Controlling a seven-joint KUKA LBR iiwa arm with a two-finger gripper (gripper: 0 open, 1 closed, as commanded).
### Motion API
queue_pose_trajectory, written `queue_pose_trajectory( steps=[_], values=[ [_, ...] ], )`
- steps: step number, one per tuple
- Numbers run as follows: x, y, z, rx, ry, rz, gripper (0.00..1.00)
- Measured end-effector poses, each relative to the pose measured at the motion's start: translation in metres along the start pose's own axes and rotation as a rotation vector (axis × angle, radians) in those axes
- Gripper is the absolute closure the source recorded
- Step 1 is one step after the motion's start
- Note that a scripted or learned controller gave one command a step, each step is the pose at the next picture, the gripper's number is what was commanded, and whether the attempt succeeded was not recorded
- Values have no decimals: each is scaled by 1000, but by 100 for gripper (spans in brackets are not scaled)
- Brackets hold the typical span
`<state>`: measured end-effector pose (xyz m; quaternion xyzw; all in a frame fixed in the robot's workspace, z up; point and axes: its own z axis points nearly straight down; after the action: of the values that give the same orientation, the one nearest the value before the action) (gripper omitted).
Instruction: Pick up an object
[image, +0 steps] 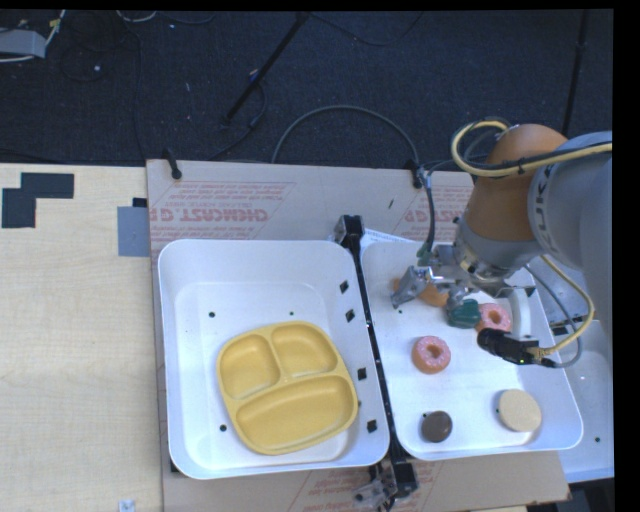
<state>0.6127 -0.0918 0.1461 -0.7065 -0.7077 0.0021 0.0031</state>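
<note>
My gripper is down in the right bin, near its far left corner. A small orange object lies right against it, partly covered by the wrist. Just to the right sit a dark green piece and a small pink ring. Toward the front are a pink-frosted donut, a brown round cookie and a pale tan round cookie.
The left bin holds a yellow divided plate. A black divider runs between the bins. A black cable connector hangs off the arm over the right bin, beside the pink ring.
</note>
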Motion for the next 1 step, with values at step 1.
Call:
queue_pose_trajectory(
  steps=[1],
  values=[
    [1,-1,54,1,0,1,0]
  ],
)
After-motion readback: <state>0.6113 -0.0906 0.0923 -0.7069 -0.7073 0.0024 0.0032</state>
